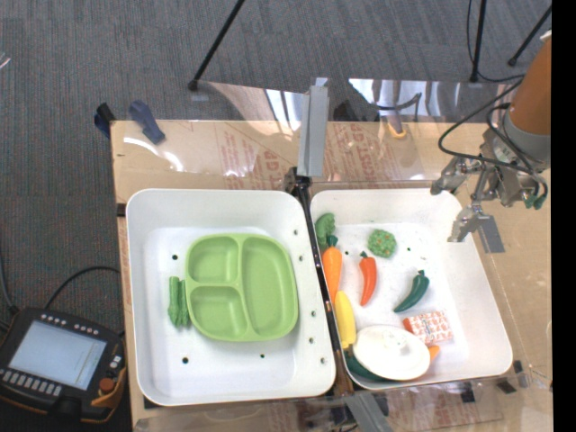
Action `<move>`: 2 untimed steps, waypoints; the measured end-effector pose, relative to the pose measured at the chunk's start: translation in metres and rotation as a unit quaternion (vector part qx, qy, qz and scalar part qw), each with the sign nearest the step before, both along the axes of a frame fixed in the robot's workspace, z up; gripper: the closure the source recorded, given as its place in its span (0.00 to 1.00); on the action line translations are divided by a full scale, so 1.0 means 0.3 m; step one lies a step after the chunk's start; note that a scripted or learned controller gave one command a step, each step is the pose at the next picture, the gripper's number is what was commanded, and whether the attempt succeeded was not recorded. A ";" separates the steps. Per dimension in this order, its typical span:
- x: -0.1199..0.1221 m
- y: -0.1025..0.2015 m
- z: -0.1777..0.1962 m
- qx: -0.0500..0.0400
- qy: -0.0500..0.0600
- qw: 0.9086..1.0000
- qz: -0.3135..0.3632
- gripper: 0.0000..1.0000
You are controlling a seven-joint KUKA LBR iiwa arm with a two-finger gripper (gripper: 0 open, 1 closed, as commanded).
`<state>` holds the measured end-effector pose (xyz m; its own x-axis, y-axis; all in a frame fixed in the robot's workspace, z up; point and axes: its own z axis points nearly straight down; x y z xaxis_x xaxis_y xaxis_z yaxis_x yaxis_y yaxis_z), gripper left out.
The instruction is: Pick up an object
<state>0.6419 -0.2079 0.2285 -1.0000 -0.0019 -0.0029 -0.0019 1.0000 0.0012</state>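
The right bin (468, 286) holds a carrot (332, 271), a red-orange pepper (368, 279), a dark green pepper (412, 292), a yellow piece (345, 318), a bumpy green ball (382, 242), a leafy green piece (324, 227), a white plate (391, 352) and a red-and-white packet (435, 328). My gripper (465, 209) hangs over that bin's far right corner, open, with nothing between its fingers. It is well to the right of the green ball and above the dark green pepper.
The left bin (153, 232) carries a green divided plate (241, 286) and a green pod (177, 301) beside it. A grey upright post (313, 133) stands at the back between the bins. A teach pendant (58, 358) lies at the lower left.
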 end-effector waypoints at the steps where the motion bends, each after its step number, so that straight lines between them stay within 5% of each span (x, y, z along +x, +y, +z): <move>1: -0.003 0.206 -0.478 0.003 0.008 1.000 -0.024 0.00; 2: -0.201 0.425 -0.468 0.001 0.002 0.999 -0.035 0.00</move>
<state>0.5816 -0.0804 0.0881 -0.9977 0.0675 0.0002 0.0675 0.9977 0.0031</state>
